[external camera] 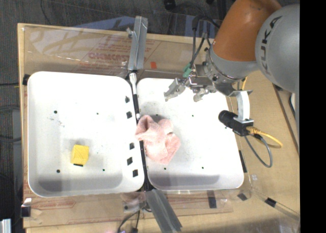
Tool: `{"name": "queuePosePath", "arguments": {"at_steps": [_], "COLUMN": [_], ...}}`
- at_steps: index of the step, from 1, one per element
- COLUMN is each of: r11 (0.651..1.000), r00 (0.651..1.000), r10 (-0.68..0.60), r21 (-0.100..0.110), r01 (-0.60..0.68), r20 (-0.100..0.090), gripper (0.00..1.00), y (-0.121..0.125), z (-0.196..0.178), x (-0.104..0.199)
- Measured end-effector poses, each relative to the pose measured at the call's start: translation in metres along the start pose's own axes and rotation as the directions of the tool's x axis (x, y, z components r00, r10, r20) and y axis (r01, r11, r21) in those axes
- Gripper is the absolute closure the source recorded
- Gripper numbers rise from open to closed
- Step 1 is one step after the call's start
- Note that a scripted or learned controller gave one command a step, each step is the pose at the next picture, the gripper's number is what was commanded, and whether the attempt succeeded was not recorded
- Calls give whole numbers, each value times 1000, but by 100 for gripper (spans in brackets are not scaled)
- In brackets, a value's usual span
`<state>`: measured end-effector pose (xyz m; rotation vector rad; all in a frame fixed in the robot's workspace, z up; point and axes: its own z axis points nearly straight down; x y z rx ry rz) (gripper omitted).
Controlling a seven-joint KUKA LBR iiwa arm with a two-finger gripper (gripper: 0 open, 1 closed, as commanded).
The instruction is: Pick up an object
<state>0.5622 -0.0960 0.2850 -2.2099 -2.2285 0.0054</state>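
Fingers (184, 89) spread above pink cloth (158, 140)

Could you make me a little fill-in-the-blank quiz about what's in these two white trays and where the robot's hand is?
1. The small yellow block lies in the ____ shallow white bin.
2. The crumpled cloth in the right shallow white bin is coloured ____.
3. The cloth lies against that bin's ____ edge.
4. The gripper hangs over the ____ bin, apart from the cloth.

Missing words: left; pink; left; right
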Motion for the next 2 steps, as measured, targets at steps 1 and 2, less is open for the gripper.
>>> {"name": "queuePosePath", "arguments": {"at_steps": [1,2], "r11": [997,998], "r00": [997,998], "r10": [-74,-55], "r21": [2,0], "r01": [74,55], "r20": [-1,0], "gripper": [0,0], "y": [-21,41], "z": [152,194], "x": [-6,-54]}}
